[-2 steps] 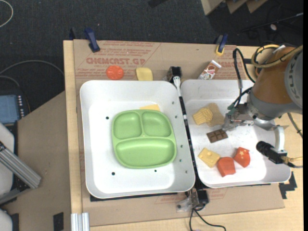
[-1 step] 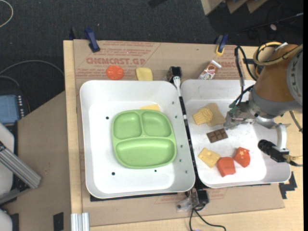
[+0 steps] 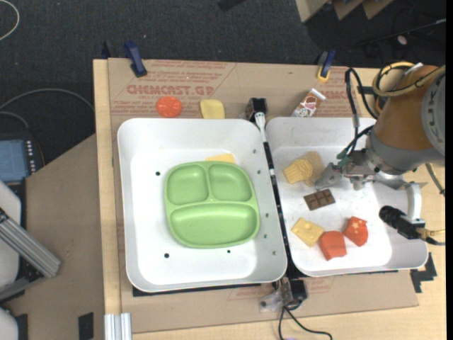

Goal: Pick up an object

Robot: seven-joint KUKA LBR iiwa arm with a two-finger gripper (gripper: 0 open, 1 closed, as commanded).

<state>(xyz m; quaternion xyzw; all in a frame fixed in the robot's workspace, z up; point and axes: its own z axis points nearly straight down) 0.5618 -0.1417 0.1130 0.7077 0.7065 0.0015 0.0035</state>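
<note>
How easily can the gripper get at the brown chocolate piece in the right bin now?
Probably yes. The gripper hangs just above the brown chocolate piece, which lies flat and apart from the waffle piece and the yellow block. Nothing covers it.

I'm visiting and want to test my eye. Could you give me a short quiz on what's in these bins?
1. True or false: the green divided plate lies in the left bin.
2. Which lies nearest the gripper: A the brown chocolate piece, B the red block, C the orange disc?
3. Where is the orange disc?

Key: 1 true. 2 A. 3 On the bench, beyond the left bin, beside a yellow piece.
</note>
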